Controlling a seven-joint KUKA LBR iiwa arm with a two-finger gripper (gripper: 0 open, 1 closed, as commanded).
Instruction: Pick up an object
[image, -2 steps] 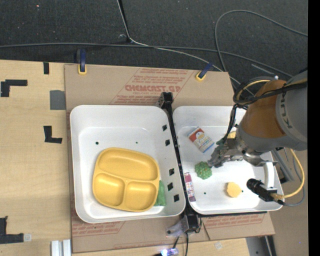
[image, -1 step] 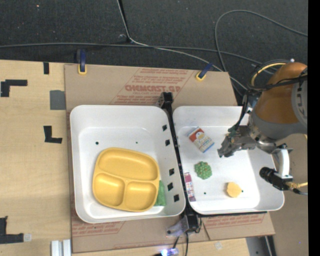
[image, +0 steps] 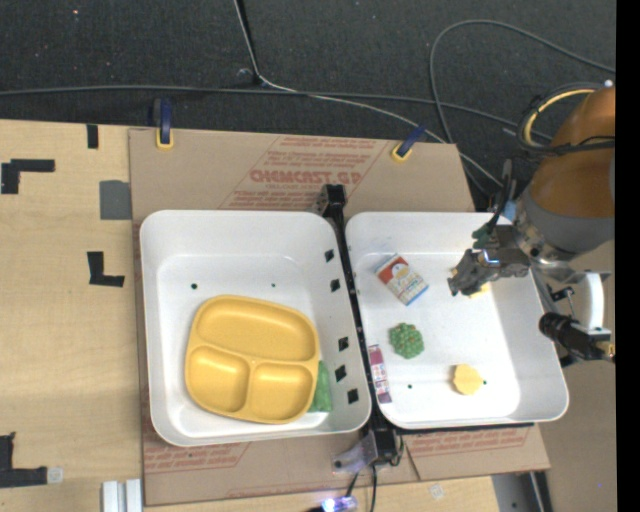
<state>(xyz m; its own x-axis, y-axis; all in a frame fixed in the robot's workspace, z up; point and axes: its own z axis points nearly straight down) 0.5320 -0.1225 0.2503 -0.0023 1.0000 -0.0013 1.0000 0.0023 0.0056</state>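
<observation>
The right bin (image: 520, 405) holds a small red and white box (image: 401, 279), a green knobbly ball (image: 406, 340), a round yellow piece (image: 466, 379) and a thin pink and white stick (image: 377, 372) along its left wall. My gripper (image: 470, 276) hangs over the upper right part of this bin, to the right of the box and apart from it. Nothing shows between its dark fingers.
The left bin (image: 165, 250) holds a yellow divided tray (image: 252, 357) with a green item (image: 322, 388) wedged at its right side. Black clips line the wall between the bins. Cables run over the dark surface behind the bench.
</observation>
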